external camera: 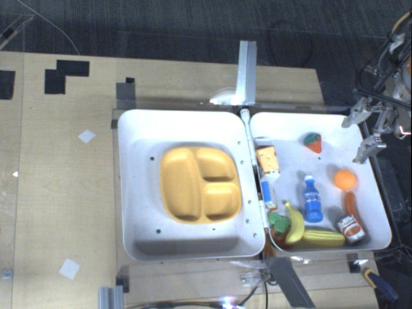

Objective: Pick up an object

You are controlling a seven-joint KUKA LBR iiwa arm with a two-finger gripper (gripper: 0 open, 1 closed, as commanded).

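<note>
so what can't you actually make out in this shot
- Gripper: at the camera view's right edge, small; open or shut unclear.
- Green toy: partly under the banana; kind unclear.
- Can: label too small to read.
- Tube by the right bin wall: print unreadable.

**Plastic bins on a pale wood bench**

Two smooth white plastic bins (129,192) sit on a matt, pale wood-look bench (58,192). The yellow divided tray (199,184) appears to be matt plastic. A glossy blue bottle (312,201) and banana (309,234) look plastic; the upright post (247,73) is brushed metal.
</note>
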